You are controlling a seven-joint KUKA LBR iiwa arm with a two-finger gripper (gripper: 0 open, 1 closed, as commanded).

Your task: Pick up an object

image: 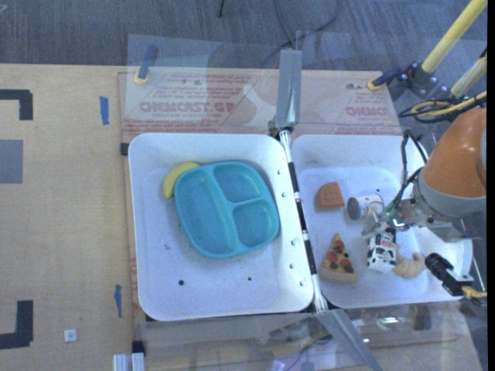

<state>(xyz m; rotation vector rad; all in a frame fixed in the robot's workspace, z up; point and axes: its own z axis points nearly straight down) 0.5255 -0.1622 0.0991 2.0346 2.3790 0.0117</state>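
My gripper (384, 224) hangs in the right bin (340, 151), above the milk carton (380, 252); I cannot tell its state. Pizza slice (338, 257) lies left of it, waffle (329, 196) further up-left.

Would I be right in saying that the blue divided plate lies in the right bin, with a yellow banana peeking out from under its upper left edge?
Not quite: the camera view shows the blue divided plate in the left bin, not the right one. The rest holds: a yellow banana peeks out from under its upper left edge.
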